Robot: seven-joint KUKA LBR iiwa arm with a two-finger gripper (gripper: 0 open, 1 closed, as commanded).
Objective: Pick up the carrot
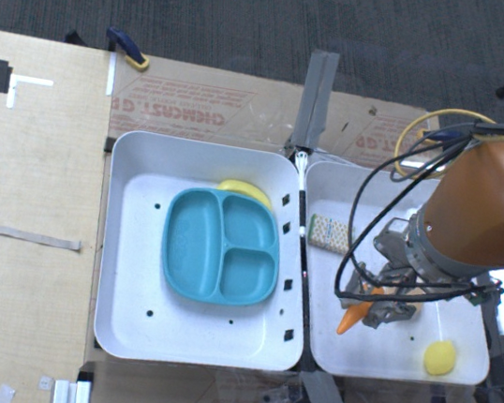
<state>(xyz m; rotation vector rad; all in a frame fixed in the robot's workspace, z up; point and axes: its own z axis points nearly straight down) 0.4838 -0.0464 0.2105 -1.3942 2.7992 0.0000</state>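
The carrot (pixel 349 318) is a small orange piece in the right bin (pixel 324 345), near its front left. It slants down to the left, and its upper end runs in between the dark fingers of my gripper (pixel 376 303). The gripper looks shut on the carrot, and the thick end is partly hidden by the fingers. The arm's orange band (pixel 494 201) looms above and covers the middle of that bin.
A yellow ball-like fruit (pixel 440 357) lies at the right bin's front right. A small patterned block (pixel 328 233) rests by its left wall. The left bin (pixel 120 317) holds a blue divided plate (pixel 223 245) with a yellow object (pixel 246 189) behind it. Black cables (pixel 349 259) loop beside the gripper.
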